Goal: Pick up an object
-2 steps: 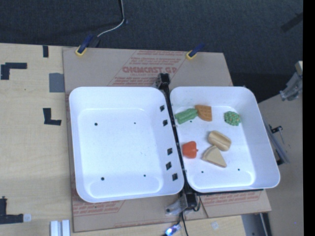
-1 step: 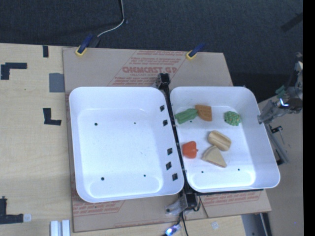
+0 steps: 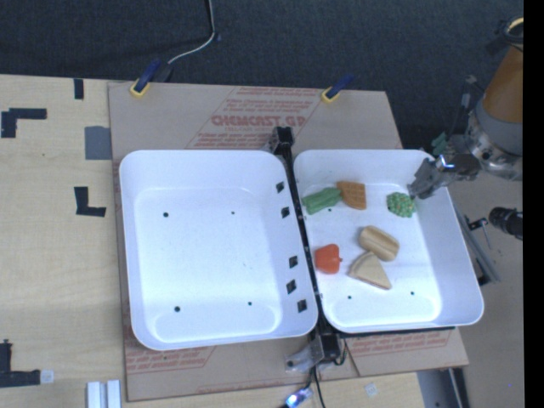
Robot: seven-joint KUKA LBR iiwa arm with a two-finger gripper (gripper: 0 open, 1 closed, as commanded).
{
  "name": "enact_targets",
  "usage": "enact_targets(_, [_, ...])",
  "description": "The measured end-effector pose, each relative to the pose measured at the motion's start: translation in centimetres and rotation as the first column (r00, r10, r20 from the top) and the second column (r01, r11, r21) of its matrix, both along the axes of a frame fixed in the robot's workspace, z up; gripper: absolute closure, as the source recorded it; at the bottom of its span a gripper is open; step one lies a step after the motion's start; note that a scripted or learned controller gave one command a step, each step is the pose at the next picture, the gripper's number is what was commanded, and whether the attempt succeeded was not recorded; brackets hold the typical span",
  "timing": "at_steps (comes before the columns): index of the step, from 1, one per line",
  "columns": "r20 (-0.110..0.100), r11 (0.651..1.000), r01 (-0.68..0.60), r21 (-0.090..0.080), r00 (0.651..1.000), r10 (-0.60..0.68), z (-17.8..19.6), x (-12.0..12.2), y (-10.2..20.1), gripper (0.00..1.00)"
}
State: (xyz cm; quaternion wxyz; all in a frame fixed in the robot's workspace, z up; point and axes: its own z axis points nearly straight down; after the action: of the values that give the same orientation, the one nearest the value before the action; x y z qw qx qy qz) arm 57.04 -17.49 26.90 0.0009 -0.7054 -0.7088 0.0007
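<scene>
The right bin [image 3: 442, 253] holds several toy foods. A green pickle-like piece [image 3: 321, 200] lies beside an orange-brown wedge [image 3: 352, 195] near the back. A small green bumpy item [image 3: 400, 204] sits at the back right. Lower down are a red-orange piece [image 3: 328, 258], a tan roll [image 3: 378, 242] and a tan wedge [image 3: 371, 271]. My gripper [image 3: 424, 183] hangs over the right bin's back right corner, just right of and above the green bumpy item. Nothing shows between its fingers.
The left bin [image 3: 144, 185] stands beside the right one on a cardboard sheet [image 3: 255, 117] held by clamps [image 3: 146, 77]. A black divider with clips [image 3: 293, 228] runs between the bins. A cable [image 3: 200, 45] trails at the back. The arm [image 3: 501, 117] enters from the right.
</scene>
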Motion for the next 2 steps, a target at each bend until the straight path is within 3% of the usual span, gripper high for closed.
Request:
enact_targets(1, [-0.003,1.0,0.007,-0.001,1.0,-0.007,-6.0,-1.9,-5.1,1.0])
enact_targets(2, [0.011,1.0,-0.007,0.001,1.0,0.007,-1.2,7.3,2.6,1.0])
